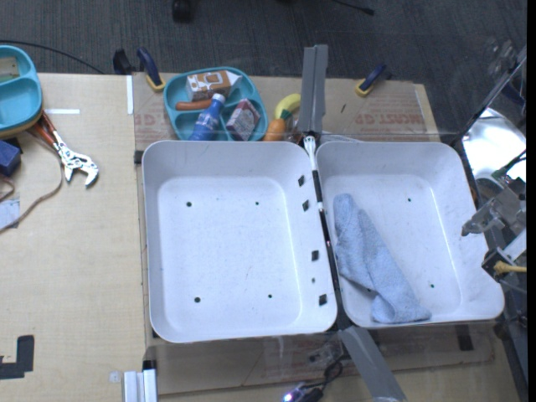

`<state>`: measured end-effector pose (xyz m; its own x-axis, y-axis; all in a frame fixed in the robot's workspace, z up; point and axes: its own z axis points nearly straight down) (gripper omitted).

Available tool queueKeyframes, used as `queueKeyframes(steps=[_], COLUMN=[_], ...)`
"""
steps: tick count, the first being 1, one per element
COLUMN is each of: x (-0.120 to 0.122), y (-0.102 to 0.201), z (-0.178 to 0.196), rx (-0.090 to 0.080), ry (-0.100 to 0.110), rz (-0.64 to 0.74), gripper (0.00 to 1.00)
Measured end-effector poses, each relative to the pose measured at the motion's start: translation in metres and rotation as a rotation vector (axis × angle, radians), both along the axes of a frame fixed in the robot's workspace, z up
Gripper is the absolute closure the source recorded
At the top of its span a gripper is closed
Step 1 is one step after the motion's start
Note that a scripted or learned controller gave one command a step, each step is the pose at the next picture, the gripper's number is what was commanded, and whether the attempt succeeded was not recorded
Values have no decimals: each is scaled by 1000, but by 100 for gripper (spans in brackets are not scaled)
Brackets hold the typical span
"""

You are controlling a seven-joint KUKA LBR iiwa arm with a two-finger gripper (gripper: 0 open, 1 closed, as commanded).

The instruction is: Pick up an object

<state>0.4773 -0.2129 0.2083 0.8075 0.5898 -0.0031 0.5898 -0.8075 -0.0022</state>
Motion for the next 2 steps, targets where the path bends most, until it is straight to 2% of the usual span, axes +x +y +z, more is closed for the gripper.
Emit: queueKeyframes(steps=[1, 2], x=[1, 0], y=[0, 76], z=[8, 56], rx=[0, -2], ry=[4, 0], rz=[4, -202], gripper=[100, 100])
